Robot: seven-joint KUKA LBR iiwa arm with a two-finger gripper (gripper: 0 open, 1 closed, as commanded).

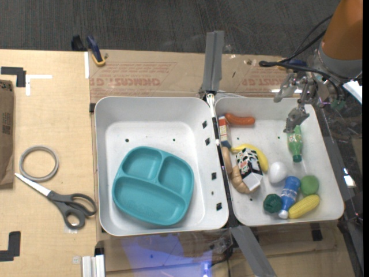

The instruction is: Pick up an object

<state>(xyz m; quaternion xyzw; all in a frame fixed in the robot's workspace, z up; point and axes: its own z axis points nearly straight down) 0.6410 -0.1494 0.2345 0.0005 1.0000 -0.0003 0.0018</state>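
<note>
Gripper (295, 122) poised over the right bin (328, 154)

The fingers are seen directly above a small green bottle (296, 144) lying near the bin's right wall; whether they are closed cannot be told.

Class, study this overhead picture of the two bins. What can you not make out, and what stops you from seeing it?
- Gripper: too small and dark to tell open from shut, or whether it touches the green bottle.
- Arm: cut off by the top and right edges.
- Brown paper bag: cut off by the left edge.
- Carton: print too small to read.
</note>
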